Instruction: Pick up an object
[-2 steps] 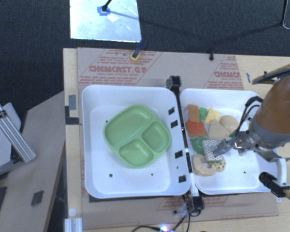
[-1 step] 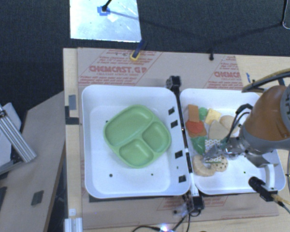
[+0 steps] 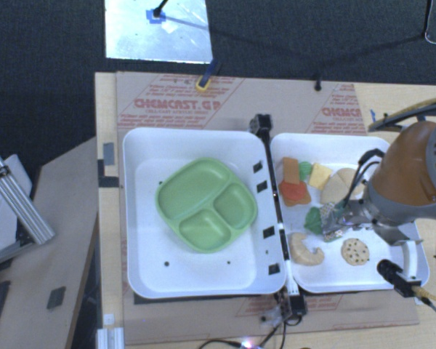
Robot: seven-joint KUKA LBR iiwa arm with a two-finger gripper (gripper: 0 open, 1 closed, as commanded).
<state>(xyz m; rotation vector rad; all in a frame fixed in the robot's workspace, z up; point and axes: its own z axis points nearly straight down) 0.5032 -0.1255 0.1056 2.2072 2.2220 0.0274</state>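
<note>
The right bin holds several toy food pieces: an orange block, a red piece, a yellow cheese wedge, a tan bread piece, a green leafy piece, a croissant-like pastry and a chocolate chip cookie. My gripper is low in this bin, just right of the green piece and above the cookie. The arm's orange band rises behind it.
The left bin holds a green divided plate. A black divider with clips runs between the bins. Cardboard lies under both bins, and a metal sheet sits at the far back.
</note>
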